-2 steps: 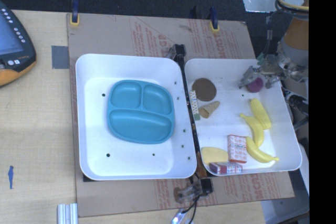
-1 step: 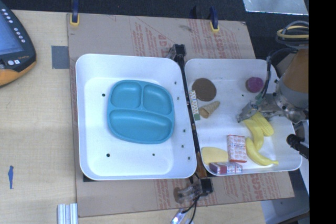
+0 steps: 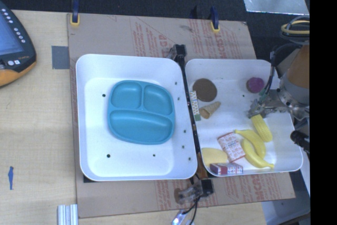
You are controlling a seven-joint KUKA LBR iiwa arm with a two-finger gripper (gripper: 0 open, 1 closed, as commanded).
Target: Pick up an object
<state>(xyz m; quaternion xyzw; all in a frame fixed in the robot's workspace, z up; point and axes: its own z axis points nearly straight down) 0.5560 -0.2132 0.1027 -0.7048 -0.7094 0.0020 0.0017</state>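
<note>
One corn cob (image 3: 261, 127) lies pointing up-left below the tool (image 3: 259, 109), grip state unclear.

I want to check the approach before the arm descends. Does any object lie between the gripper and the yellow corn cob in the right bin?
Nothing visible stands between them. The gripper hangs at the right bin's right side, and the yellow corn cob lies just below it in the camera view. The small purple round object lies on the gripper's other side.

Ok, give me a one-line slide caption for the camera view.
Arm's gripper poised over the right bin, above toy corn and bananas; blue divided plate in the left bin.
</note>
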